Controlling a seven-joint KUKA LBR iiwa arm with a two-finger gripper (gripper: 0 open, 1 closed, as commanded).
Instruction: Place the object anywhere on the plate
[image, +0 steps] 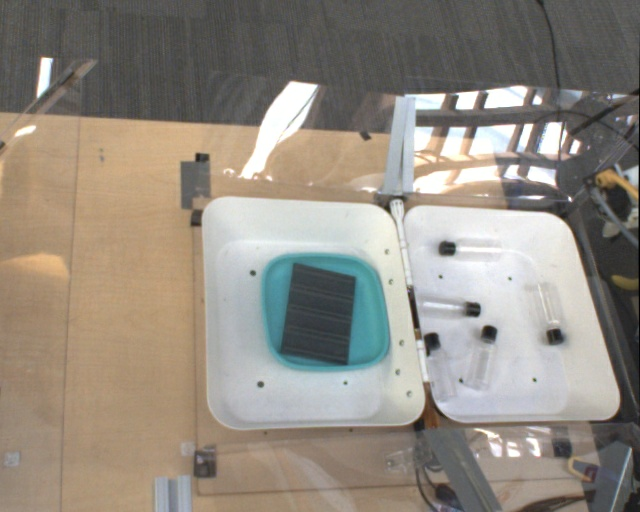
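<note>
Plate (375, 330): teal, in left bin (230, 300), dark ribbed slab (320, 313) already lying on it.
Vials (478, 367): several, scattered in right bin (580, 290).
My hand: state unknown, could not tell.
Advice: I judged one vial best taken by its middle.

I see a tabletop (100, 330) of pale matt wood. Both white bins (230, 400) look like smooth, slightly glossy plastic. The teal plate (372, 330) is glossy; the dark ribbed block (319, 313) is matt. The vials (482, 360) are clear with black caps.
</note>
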